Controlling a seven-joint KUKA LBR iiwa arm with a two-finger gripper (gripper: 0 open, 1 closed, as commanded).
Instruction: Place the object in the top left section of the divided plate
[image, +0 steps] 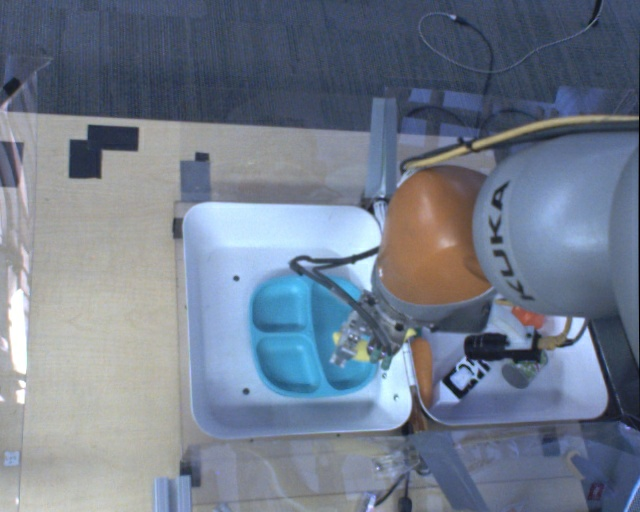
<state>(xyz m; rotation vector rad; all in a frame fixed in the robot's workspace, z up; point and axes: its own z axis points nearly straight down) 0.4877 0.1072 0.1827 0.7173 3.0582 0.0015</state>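
A light blue divided plate (290, 340) lies in the left white bin (215, 300). It has two smaller sections on its left side and a larger one on its right. My gripper (358, 345) is low over the plate's right section, near its right rim. A small yellowish patch (349, 347) shows at the gripper's tip; I cannot tell what it is or whether it is held. The orange wrist band and grey arm hide the plate's upper right edge.
The right bin (560, 405) holds an orange elongated item (422, 368) along its left wall, a black and white object (464, 377), a small grey piece (520, 373) and an orange-red bit (530, 319). A black cable (320, 262) loops above the plate.
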